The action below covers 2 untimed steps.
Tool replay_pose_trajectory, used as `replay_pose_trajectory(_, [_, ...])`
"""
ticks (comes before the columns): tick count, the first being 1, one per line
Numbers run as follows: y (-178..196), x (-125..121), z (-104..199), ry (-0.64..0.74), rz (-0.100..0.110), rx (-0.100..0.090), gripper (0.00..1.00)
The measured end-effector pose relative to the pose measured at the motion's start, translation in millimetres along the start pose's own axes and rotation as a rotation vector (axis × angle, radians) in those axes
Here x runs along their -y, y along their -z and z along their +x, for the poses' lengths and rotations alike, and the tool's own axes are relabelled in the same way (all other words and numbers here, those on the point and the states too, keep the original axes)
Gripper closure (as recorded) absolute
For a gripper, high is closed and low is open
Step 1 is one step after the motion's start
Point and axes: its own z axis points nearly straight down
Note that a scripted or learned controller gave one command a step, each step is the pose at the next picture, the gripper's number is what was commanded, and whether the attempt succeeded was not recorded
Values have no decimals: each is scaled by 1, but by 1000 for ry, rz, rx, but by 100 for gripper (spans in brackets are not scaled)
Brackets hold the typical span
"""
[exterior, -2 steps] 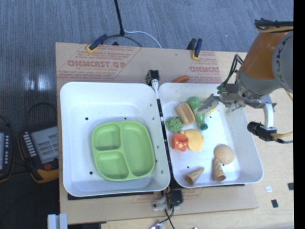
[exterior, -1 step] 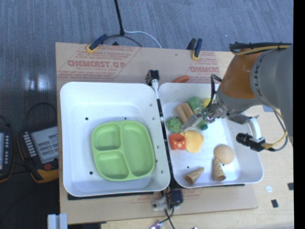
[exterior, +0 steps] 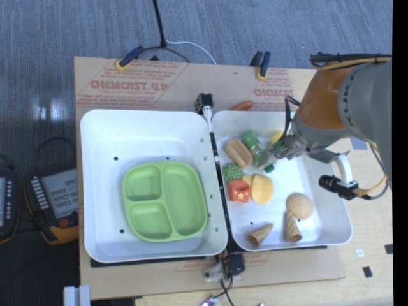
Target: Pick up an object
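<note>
Looks like nothing's picked up yet: the gripper (exterior: 275, 153) is low near the right bin's (exterior: 331, 238) back edge, by the green toy (exterior: 252, 139) and hot dog (exterior: 238, 152) (can't tell its finger state)

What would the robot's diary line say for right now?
arm: over right bin | gripper: low beside hot dog | divided plate: left bin

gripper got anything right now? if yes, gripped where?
Cannot be told. The gripper is down in the right bin among the toy food, next to the green item and the hot dog, but nothing shows between its fingertips.
</note>
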Motion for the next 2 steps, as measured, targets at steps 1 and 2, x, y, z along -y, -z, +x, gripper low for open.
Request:
replay_pose_trajectory(1, [84,-29,47,86,7,-10,100])
replay_pose_trajectory(2, [23,68,44,187,11,-12,100])
